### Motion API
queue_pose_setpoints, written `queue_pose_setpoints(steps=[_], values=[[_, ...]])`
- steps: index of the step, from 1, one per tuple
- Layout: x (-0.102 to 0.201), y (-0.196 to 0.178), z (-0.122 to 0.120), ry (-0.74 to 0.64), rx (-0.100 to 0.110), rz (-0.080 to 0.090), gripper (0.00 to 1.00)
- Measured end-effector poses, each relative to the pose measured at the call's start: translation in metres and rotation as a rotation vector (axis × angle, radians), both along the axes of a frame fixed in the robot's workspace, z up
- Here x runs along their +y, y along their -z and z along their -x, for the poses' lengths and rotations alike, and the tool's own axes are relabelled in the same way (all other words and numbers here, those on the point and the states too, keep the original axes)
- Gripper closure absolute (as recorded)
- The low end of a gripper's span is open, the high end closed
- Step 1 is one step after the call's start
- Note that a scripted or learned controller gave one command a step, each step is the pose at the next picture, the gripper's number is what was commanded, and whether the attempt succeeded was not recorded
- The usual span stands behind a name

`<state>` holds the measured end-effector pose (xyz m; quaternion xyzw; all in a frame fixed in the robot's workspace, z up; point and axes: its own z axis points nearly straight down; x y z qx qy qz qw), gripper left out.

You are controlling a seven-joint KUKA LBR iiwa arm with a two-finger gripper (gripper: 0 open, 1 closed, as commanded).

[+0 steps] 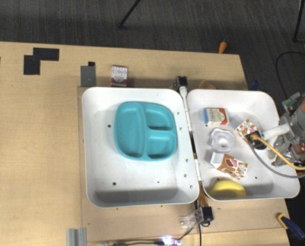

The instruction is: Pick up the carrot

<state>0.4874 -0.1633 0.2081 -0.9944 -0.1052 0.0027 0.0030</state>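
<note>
Can't say for sure, but the carrot (222,47) looks like that small orange bit past the bench's (34,147) far edge.

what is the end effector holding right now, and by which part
Cannot be told: the end effector sits at the right bin's right edge among cables, and no item shows in it.

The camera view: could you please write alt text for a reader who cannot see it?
Two shallow white bins sit side by side on a wooden bench: the left bin holds a teal divided plastic plate, and the right bin holds small printed packets and a yellow banana-shaped item. A grey robot arm reaches in from the right.
</note>
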Motion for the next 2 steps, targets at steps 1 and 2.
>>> queue_pose_setpoints(steps=[1, 2], values=[[-0.044, -0.123, -0.002, -0.136, -0.017, 0.009, 1.00], [0.020, -0.017, 0.000, -0.166, -0.001, -0.001, 1.00]])
